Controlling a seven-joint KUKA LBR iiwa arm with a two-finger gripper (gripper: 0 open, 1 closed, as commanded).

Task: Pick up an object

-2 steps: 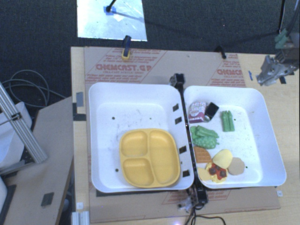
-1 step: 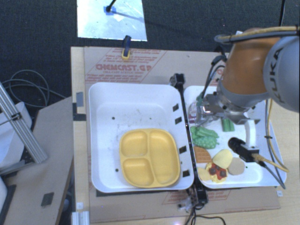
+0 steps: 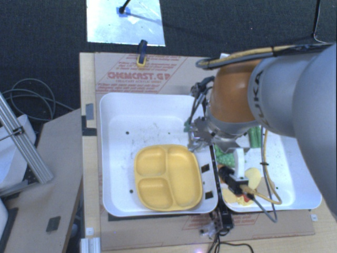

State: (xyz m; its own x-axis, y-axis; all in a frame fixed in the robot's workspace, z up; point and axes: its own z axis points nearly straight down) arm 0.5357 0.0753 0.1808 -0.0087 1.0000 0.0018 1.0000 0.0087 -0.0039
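A yellow divided plate (image 3: 168,177) lies flat in the front of the left bin (image 3: 121,125). In the right bin (image 3: 300,188) I see a green striped object (image 3: 255,137), a green speckled piece (image 3: 226,156), a pale yellow object (image 3: 254,177) and a yellow-orange item (image 3: 237,197) at the front. My gripper (image 3: 196,137) hangs below the orange wrist, over the divider between the bins, just beyond the plate's far right corner. The wrist hides its lower end, and nothing shows in its grasp.
The large grey arm covers most of the right bin's back half. A cardboard sheet (image 3: 142,73) lies under the bins. A shiny metal plate (image 3: 126,15) rests on the dark floor behind. Small dark specks dot the left bin's floor.
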